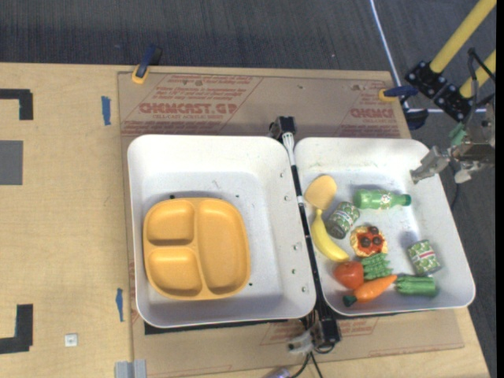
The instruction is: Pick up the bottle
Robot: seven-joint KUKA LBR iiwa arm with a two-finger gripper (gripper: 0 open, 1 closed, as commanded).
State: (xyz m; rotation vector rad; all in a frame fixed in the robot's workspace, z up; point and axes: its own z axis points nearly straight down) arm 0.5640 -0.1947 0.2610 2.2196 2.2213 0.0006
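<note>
A green bottle (382, 200) with a white label lies on its side in the upper middle of the right bin (346, 154), its cap pointing right. My gripper (438, 164) hangs over that bin's upper right rim, up and to the right of the bottle and apart from it. Nothing shows in it.
Around the bottle in the right bin lie a banana (327, 239), a grey-green can (341, 219), a small pizza (368, 241), a tomato (350, 274), a carrot (370, 288), a cucumber (415, 287) and a green can (423, 256). The left bin (157, 160) holds a yellow divided plate (197, 246).
</note>
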